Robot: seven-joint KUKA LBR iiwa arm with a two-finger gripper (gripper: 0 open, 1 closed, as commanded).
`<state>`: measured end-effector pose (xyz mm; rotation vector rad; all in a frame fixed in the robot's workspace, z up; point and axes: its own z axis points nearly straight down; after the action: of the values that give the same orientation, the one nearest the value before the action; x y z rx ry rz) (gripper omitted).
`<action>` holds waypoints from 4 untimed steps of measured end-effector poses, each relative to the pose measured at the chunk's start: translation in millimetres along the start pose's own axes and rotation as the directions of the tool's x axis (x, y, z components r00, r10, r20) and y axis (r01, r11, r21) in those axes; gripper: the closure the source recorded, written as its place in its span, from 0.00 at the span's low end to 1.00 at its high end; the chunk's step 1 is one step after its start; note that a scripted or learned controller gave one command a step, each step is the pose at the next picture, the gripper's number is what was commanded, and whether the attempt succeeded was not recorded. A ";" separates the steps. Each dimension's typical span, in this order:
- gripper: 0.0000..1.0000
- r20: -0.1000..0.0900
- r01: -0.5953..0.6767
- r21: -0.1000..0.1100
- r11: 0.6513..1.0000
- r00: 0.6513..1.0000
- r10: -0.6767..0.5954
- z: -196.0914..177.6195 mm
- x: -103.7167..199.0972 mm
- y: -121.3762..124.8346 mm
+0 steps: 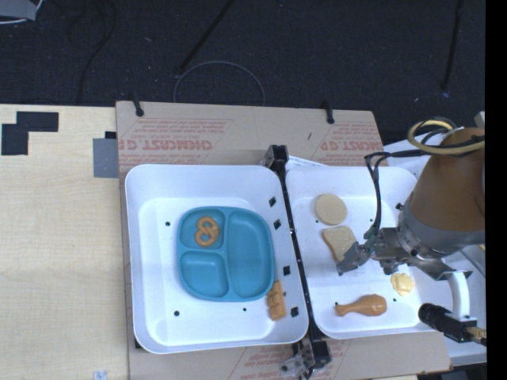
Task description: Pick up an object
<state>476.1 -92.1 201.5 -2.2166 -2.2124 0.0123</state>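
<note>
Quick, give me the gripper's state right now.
Gripper: over the right bin, beside the bread slice; open or shut cannot be told, and nothing is seen held.

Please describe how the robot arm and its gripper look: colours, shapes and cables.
The arm is a thick rounded body, orange-brown above and grey below. Black cables and a yellowish loop run beside it. The gripper is small, dark grey metal.

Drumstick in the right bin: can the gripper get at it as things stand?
Probably yes. The drumstick lies apart from the other food on bare bin floor, nothing on top, and the gripper hangs just above it in the same bin.
</note>
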 end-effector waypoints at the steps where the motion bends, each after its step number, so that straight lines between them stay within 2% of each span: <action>1: 0.00 0.001 0.001 -0.010 1.000 1.000 -0.001 -4.4 -0.4 2.3; 2: 0.00 -0.001 0.001 -0.004 1.000 1.000 -0.001 46.7 -8.3 6.7; 3: 0.00 -0.002 0.002 -0.003 1.000 1.000 -0.002 90.8 -3.8 4.0; 4: 0.00 0.000 0.001 -0.008 1.000 1.000 -0.001 114.8 -2.9 4.0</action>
<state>478.6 -94.8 86.7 -2.2199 -2.2178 0.0030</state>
